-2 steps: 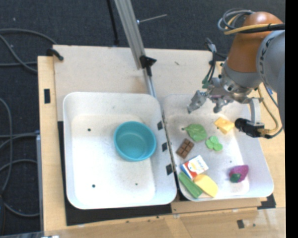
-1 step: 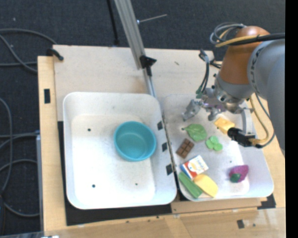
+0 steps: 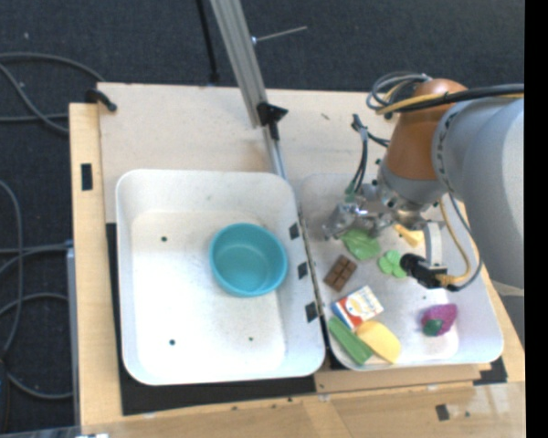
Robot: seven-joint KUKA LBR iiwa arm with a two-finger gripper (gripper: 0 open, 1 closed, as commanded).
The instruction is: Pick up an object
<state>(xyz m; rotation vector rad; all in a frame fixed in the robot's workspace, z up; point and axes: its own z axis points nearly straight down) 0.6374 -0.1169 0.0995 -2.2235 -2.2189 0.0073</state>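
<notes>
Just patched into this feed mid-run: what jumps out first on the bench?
The blue bowl sits alone in the middle of the left bin. The grey arm reaches in from the right, its gripper low over the right bin, just above a green toy. The rest of the clutter crowds there: brown block, small carton, yellow piece, purple toy.

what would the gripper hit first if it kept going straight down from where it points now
Most likely the light green object just below the gripper in the right bin; depth is hard to judge from this slanted view.
</notes>
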